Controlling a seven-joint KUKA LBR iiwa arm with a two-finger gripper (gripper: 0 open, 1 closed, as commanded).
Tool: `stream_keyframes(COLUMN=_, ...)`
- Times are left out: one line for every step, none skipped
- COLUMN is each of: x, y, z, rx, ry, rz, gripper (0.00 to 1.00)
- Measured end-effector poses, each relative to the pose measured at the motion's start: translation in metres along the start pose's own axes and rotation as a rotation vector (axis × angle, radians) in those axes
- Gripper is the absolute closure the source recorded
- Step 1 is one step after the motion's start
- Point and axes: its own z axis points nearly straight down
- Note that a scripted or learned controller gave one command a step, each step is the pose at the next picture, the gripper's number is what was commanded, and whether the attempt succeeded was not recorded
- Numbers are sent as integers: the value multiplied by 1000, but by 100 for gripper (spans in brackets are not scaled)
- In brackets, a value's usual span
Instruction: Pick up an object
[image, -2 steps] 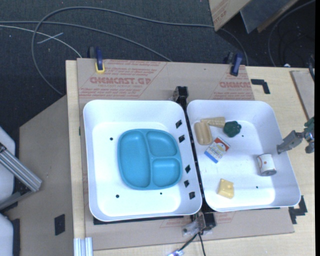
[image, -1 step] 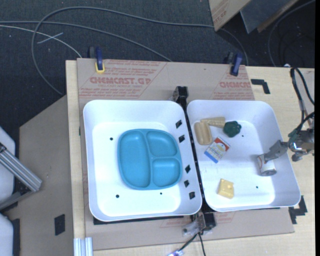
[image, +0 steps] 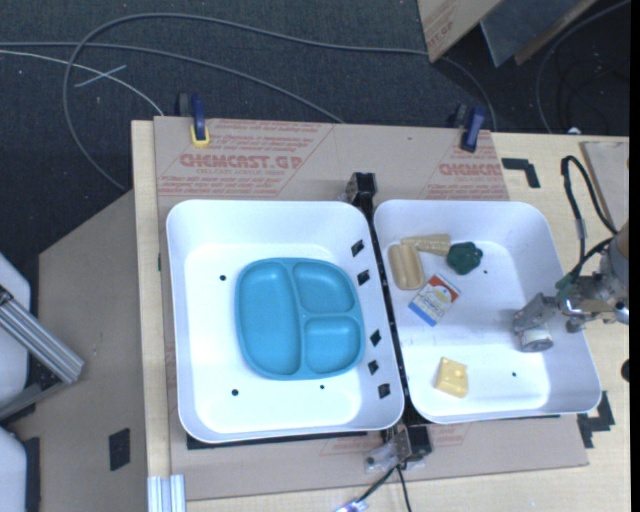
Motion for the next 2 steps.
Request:
stream_keyframes(x=3, y=1, z=42, rx=-1, ry=0, rz=-1, gripper=0)
stream_keyframes(x=2, y=2, z=28, rx=-7, ry=-3, rz=0, gripper=100)
